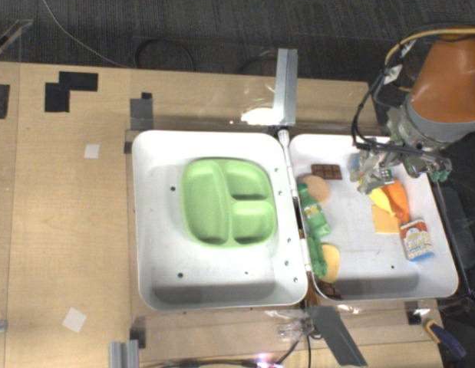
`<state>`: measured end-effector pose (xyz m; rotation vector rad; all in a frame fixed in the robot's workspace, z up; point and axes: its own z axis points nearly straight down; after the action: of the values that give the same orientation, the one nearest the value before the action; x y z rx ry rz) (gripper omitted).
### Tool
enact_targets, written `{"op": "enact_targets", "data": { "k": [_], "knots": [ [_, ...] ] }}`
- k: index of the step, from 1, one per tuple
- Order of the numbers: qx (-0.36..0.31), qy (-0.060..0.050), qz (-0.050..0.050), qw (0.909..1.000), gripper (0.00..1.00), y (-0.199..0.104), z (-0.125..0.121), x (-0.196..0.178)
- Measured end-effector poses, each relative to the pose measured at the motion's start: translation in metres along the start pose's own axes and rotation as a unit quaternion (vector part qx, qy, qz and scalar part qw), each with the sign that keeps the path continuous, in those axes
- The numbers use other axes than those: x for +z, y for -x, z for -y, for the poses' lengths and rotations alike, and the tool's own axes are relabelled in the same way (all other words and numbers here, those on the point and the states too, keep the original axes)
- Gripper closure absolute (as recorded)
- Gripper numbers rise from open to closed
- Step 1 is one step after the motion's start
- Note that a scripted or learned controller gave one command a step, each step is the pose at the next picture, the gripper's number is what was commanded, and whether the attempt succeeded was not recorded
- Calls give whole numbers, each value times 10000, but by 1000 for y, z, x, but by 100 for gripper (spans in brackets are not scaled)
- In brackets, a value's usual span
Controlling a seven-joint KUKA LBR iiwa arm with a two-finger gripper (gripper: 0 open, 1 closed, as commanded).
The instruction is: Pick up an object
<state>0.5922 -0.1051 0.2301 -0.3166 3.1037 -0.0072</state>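
The right bin (pixel 352 274) holds several small items: a brown chocolate bar (pixel 326 172), a tan roundish piece (pixel 317 189), a green bottle (pixel 315 219), a yellow item (pixel 329 259), an orange carrot (pixel 395 198) on a yellow cheese wedge (pixel 386 218), and a small red and blue carton (pixel 416 241). My gripper (pixel 373 172) hangs over the bin's far right part, just left of the carrot's upper end. Nothing shows between its fingers.
The left bin (pixel 153 267) holds a green divided plate (pixel 225 201). A metal post (pixel 286 90) stands behind the seam between the bins. The arm's orange band (pixel 450 75) and cables (pixel 375 98) overhang the right bin's far corner.
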Motion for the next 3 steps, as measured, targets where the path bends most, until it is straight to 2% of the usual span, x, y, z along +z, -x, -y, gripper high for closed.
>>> {"op": "enact_targets", "data": {
  "k": [1, 2, 3],
  "knots": [
    [653, 16, -53, 9979, 100, -66, -28, -22],
    [356, 23, -102, 9993, 100, -97, 70, 59],
    [319, 18, -67, 9995, 0, -93, 67, 56]
  ]
}}
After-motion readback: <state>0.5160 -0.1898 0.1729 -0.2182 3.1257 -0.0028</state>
